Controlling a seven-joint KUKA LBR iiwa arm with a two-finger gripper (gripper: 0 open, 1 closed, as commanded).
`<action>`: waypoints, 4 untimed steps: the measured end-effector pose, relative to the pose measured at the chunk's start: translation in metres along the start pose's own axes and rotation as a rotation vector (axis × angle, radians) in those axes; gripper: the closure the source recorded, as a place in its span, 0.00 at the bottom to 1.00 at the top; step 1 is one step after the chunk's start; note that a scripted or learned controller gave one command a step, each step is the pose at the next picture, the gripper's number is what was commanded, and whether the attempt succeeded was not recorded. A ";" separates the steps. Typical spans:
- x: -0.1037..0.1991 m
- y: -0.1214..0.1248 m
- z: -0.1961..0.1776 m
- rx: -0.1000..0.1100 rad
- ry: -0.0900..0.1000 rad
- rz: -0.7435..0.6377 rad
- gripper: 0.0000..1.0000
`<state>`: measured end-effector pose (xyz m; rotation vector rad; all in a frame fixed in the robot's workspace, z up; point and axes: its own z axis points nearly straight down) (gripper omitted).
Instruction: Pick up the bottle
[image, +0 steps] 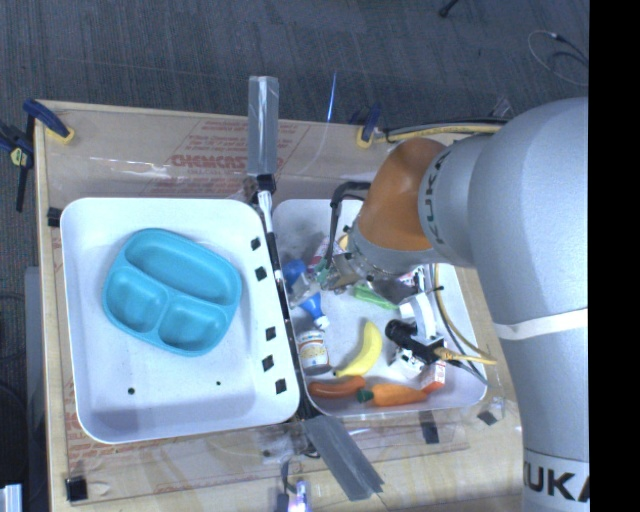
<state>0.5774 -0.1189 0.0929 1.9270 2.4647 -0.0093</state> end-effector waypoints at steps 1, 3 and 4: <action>0.004 0.001 -0.006 0.008 0.010 -0.008 1.00; 0.031 0.020 -0.138 0.008 0.015 0.037 1.00; 0.055 -0.013 -0.209 0.007 0.014 -0.089 1.00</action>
